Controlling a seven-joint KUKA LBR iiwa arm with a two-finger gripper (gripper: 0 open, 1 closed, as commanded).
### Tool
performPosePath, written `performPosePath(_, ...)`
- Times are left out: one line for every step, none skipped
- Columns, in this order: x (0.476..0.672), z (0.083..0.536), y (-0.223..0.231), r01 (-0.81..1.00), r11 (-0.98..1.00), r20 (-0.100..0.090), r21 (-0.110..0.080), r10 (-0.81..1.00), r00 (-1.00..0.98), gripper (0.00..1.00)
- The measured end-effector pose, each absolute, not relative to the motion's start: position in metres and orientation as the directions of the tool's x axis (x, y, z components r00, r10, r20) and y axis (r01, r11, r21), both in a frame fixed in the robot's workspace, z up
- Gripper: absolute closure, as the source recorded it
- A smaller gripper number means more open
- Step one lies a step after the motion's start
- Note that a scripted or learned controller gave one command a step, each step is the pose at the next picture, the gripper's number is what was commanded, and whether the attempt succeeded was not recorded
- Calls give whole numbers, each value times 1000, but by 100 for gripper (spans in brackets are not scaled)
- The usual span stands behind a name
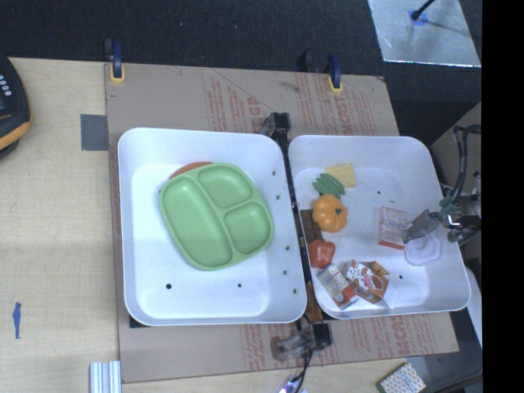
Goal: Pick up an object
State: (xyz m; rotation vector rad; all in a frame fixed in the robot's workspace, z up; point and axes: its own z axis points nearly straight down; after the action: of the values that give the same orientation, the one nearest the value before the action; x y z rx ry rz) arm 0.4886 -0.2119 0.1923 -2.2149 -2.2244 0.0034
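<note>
Tool (427,224) sits at the right edge of the right white plastic bin (417,301); finger state cannot be determined. Small red-and-white packet (392,225) lies just left of it. Round orange pumpkin-shaped toy (329,213) lies further left, well apart.

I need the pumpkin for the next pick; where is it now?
The pumpkin sits at the left side of the right bin, just below the green toy and above the red toy.

lab bench | clamped cardboard (246,97) w/ 2 white bins (139,219) | toy food
</note>
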Motion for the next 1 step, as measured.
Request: performPosePath(535, 91, -161, 1000, 10, -5, 2, 1000, -10, 0)
